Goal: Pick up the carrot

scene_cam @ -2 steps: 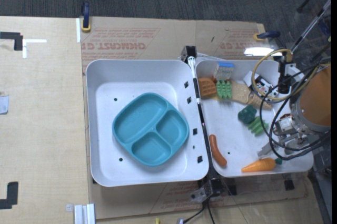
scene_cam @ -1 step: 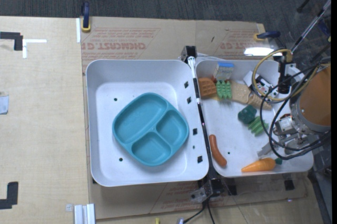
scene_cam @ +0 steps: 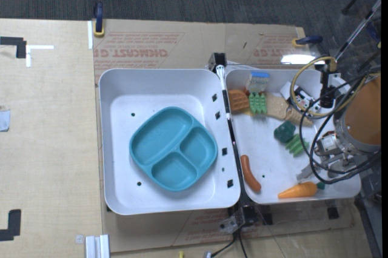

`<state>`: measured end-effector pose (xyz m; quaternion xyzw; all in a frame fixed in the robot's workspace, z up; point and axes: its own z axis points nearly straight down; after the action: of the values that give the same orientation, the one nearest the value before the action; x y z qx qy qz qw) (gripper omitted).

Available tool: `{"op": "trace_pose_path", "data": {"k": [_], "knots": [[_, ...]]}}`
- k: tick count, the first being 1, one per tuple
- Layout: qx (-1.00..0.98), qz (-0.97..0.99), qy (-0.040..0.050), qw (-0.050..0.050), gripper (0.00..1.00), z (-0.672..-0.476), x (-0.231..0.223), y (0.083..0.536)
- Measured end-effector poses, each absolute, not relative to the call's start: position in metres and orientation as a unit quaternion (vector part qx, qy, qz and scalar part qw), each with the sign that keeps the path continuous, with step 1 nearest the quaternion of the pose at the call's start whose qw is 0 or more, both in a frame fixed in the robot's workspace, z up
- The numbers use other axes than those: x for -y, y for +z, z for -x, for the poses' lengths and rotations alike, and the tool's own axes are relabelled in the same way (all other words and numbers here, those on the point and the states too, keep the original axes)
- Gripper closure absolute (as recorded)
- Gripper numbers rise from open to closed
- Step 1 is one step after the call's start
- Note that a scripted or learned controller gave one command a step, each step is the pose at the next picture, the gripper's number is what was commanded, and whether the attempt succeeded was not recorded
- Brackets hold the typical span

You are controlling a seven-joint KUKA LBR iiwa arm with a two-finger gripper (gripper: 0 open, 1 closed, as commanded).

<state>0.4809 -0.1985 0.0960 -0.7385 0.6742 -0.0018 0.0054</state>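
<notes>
Looking down on two white bins, we start at the left bin (scene_cam: 112, 129), which holds a blue plate (scene_cam: 174, 148). In the right bin (scene_cam: 267, 196), a sausage (scene_cam: 250, 173) lies near the left wall. The carrot (scene_cam: 298, 191) rests along the front edge, near the right corner, long axis running left to right. Our gripper (scene_cam: 330, 157) hangs just above and right of it, amid cables; we cannot tell its state.
</notes>
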Motion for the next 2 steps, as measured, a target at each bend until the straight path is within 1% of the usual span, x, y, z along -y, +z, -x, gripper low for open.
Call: {"op": "trace_pose_path", "data": {"k": [1, 2], "knots": [[-0.674, 0.739, -0.0018, 0.005, 0.0, -0.481, 0.199, 0.096], [-0.541, 0.841, -0.0006, 0.004, 0.0, -0.48, 0.215, 0.187]]}}
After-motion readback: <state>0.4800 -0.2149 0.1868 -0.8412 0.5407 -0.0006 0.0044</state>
